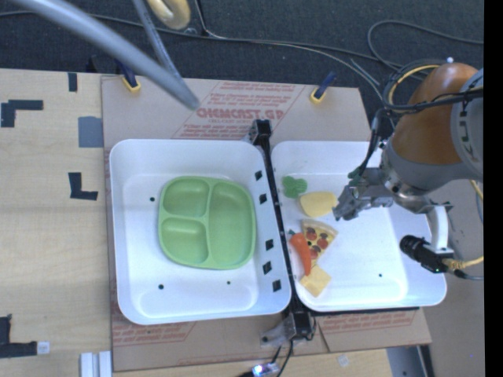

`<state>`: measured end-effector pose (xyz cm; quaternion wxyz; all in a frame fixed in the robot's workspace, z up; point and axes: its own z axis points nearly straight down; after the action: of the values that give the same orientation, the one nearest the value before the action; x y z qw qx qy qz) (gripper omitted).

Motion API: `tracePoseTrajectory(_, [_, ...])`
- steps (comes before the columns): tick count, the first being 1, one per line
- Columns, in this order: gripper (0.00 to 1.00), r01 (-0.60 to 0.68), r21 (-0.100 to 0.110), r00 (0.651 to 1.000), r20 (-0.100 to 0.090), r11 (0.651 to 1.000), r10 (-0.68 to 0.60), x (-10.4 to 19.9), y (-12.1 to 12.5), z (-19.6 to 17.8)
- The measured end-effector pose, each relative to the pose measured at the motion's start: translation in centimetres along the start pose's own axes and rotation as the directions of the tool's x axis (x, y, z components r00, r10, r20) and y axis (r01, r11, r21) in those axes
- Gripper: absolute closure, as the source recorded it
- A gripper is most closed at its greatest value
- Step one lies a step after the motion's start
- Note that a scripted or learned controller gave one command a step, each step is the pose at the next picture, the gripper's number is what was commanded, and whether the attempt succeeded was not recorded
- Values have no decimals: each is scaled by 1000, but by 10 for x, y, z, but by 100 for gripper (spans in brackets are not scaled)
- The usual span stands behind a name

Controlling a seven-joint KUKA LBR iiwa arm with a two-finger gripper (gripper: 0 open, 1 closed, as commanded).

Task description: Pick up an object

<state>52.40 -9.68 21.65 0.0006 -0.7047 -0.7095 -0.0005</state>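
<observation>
Several toy foods lie at the left side of the right bin: a green piece, a pale yellow piece, a pizza slice, an orange carrot and a yellow wedge. My gripper hangs low over the bin, its tip just right of the pale yellow piece and above the pizza slice. I see nothing held between its fingers.
A green divided plate rests in the left bin. A black divider runs between the bins. The grey and orange arm covers the right bin's far right part. Cables trail behind the bench.
</observation>
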Motion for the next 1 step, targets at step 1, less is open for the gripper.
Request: tracePoseTrajectory(1, [100,-2,2,1000,0,1000,2,44,-3,1])
